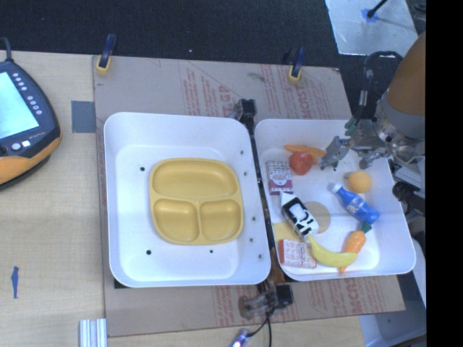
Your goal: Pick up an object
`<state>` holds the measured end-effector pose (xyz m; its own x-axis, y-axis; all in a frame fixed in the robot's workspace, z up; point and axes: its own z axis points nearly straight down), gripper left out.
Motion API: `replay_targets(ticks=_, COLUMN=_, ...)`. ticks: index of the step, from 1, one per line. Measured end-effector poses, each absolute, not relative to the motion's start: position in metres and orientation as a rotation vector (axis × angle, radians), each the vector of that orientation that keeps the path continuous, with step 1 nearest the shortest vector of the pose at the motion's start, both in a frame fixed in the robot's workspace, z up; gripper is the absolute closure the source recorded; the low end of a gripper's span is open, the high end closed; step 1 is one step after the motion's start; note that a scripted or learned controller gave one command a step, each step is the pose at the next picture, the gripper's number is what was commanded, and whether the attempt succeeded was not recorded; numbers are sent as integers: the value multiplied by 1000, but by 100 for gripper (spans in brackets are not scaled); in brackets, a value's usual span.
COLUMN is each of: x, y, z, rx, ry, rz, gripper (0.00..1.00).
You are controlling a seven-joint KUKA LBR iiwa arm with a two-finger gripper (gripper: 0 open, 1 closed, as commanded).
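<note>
On the counter [58,215] the right-hand white bin [394,262] holds the clutter, and over its far end hangs the tool [352,152], its fingers spread around nothing, with the red-and-orange toy [301,159] just to the tool's left, long axis running across toward it.

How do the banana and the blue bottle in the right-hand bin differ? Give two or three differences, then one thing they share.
Colour: the banana is yellow, while the blue bottle is blue with a white end.
Shape: the banana curves; the blue bottle is straight.
Place: the banana lies along the bin's near edge, beside the carrot; the blue bottle lies farther back, just below the yellow ball.
Shared: both lie flat in the right bin, neither held.
</note>
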<state>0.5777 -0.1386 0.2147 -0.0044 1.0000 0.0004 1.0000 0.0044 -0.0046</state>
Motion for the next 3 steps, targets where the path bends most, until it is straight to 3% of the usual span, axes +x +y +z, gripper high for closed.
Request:
replay_targets(ticks=1, x=634, y=-114, z=96, rx=-2221, ry=-2231, rz=-4, gripper=0)
replay_targets(ticks=2, x=652, y=-105, z=95, rx=-2218, ry=-2220, rz=9, gripper=0)
replay_targets(ticks=3, x=651, y=-105, z=104, rx=-2214, ry=-2219, rz=12, gripper=100)
